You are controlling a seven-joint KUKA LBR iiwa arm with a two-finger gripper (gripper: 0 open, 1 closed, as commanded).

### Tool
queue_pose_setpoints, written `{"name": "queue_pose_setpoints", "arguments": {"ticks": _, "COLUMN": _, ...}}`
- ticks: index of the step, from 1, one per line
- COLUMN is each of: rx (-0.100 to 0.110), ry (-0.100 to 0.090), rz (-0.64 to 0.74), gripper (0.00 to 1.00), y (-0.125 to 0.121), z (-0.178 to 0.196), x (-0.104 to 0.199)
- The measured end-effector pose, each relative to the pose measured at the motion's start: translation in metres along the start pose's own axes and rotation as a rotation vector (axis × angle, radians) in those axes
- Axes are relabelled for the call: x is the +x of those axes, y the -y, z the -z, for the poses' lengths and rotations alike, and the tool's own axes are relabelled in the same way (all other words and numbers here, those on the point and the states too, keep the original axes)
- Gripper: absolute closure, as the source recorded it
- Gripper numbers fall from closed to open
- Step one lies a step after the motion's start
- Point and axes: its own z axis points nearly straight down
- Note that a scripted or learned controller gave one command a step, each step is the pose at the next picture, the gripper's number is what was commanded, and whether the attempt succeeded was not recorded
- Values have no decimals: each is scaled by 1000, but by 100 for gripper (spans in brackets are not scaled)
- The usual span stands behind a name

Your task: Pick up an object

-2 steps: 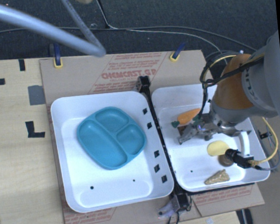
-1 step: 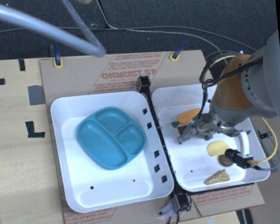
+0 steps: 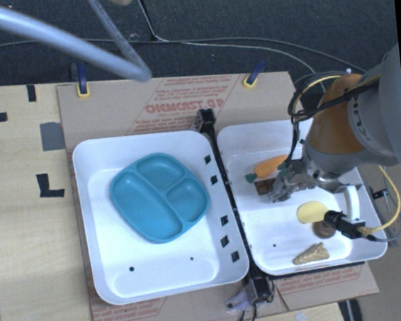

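Two bins on my screen. Left bin [image 3: 91, 203], well left of the pincer: a blue tray [image 3: 160, 196] lying flat, three compartments, nothing in them that I can make out. It looks like stiff, slick plastic, broad and low; I judge only its rim would offer a hold, so a poor pick.

Right bin [image 3: 261, 260]: the pincer [image 3: 283, 187] is down near the bin's middle, with the arm [image 3: 340, 131] over the far right side. I cannot tell how it is set; the tip is a dark blur from this angle.

Just left of the pincer, touching or nearly so, lies a carrot [image 3: 267, 166]: orange body, green end towards the divider, a brown patch [image 3: 263, 187] beneath that I can't identify. My guess is a toy: light, rigid, smooth. I would take it across the thick middle, since the tapered end could squirt out.

Right and nearer me from the pincer: a pale yellow disc [image 3: 308, 212], flat, hard to get under. Beside it a small brown knob [image 3: 323, 229], partly under a black fitting. Nearest me, a tan wedge [image 3: 310, 254] by the front wall, rough-looking, probably grippable across its narrow width.

Carrot is the closest candidate.
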Motion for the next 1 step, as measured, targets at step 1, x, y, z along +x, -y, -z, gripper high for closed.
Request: {"name": "queue_pose_setpoints", "arguments": {"ticks": 1, "rx": 2, "ry": -3, "rz": 0, "gripper": 100, "y": 3, "z": 42, "x": 0}}
